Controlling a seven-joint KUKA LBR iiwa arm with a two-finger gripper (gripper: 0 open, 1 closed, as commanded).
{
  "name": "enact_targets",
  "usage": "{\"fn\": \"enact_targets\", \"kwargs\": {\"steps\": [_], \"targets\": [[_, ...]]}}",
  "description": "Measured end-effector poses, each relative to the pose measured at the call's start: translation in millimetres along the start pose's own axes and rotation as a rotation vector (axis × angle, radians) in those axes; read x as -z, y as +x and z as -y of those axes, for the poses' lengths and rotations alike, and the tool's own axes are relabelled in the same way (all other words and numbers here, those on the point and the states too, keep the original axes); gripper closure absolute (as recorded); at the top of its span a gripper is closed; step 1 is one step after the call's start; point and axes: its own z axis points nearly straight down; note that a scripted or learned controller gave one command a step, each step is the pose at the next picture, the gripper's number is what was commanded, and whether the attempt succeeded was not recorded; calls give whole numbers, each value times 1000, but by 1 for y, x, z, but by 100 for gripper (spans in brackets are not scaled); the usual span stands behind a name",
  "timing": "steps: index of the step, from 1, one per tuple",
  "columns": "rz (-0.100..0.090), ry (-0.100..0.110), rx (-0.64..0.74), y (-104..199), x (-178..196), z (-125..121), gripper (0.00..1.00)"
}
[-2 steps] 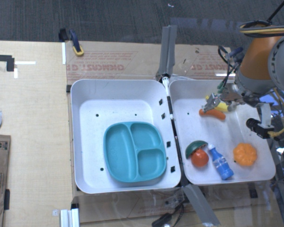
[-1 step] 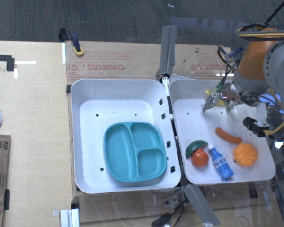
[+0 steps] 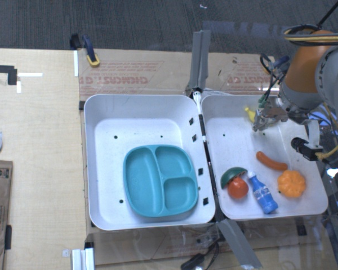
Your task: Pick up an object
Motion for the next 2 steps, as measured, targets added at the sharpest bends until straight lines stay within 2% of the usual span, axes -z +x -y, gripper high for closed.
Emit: {"fn": "enact_targets", "kwargs": {"steps": [1,2], "targets": [[0,0,0,0,0,0,0],[-2,4,47,-15,-10,41,0]]}}
